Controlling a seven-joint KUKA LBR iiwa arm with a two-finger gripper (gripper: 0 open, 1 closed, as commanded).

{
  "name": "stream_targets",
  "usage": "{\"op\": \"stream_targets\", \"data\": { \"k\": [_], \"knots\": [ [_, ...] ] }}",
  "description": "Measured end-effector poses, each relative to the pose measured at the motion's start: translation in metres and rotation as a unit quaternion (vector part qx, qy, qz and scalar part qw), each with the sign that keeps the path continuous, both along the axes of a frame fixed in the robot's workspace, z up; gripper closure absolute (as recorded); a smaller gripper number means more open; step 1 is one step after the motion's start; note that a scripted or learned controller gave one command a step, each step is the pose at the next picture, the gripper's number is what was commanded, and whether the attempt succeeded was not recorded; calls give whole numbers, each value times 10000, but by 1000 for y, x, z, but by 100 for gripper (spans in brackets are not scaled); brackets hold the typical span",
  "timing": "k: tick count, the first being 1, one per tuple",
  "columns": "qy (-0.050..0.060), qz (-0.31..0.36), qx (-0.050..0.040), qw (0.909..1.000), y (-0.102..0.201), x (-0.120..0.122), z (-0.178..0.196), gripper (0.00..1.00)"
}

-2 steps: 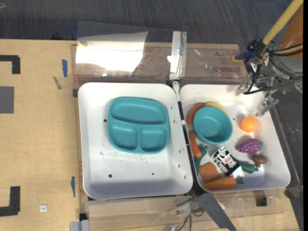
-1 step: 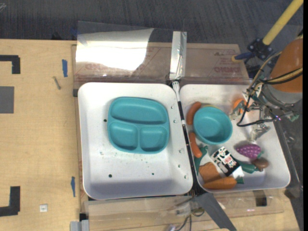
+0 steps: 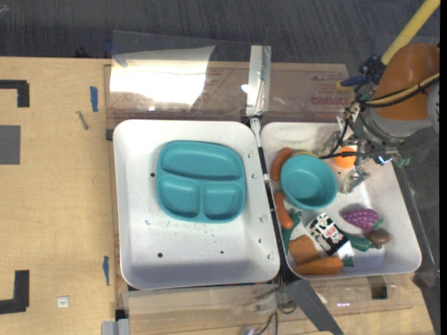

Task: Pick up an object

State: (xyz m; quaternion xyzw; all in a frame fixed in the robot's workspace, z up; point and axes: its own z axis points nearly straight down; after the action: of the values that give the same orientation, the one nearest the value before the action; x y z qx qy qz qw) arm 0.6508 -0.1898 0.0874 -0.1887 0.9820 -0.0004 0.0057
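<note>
The gripper (image 3: 355, 160) hangs over the right bin's (image 3: 405, 218) far edge, beside an orange ball (image 3: 343, 160); whether it is wide or narrow, I cannot tell. A teal bowl (image 3: 308, 181) sits nearby. No writing is legible.

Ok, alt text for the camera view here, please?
The gripper hangs over the right bin, beside a teal bowl among toy foods including purple grapes and a small orange piece. The left bin holds a teal divided plate.

Robot lab: bench (image 3: 49, 187), twin white bins (image 3: 133, 257).
</note>
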Motion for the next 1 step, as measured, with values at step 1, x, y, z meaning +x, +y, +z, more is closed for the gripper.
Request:
{"op": "stream_targets", "data": {
  "k": [1],
  "knots": [
    [-74,-3,-14,10000,-1,4,15,100]
  ]
}}
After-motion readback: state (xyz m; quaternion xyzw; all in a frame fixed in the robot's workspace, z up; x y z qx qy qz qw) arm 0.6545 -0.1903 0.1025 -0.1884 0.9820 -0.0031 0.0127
